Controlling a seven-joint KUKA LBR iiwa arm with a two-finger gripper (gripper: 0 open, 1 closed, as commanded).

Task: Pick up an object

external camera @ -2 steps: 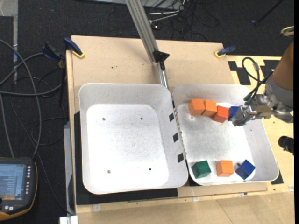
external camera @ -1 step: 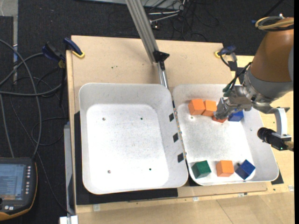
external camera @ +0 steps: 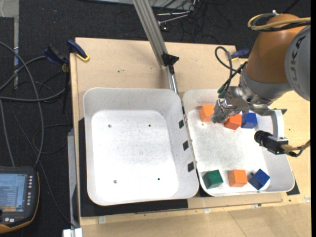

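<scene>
Pale fibreboard is your worktop (external camera: 128, 63), with black floor and loose cables around it and a tablet (external camera: 17, 196) at its lower left. Two white bins sit side by side; the left bin (external camera: 131, 142) and the right bin (external camera: 232, 152). Your pincer (external camera: 220, 113) hangs low at the right bin's far end, between two orange cubes (external camera: 206, 113) (external camera: 233, 121); whether it grips anything, you cannot tell. A blue cube (external camera: 249, 120) touches the second. Near the front rim sit a green cube (external camera: 213, 178), an orange (external camera: 238, 177) and a blue (external camera: 258, 178), all squat, no long axis.
</scene>
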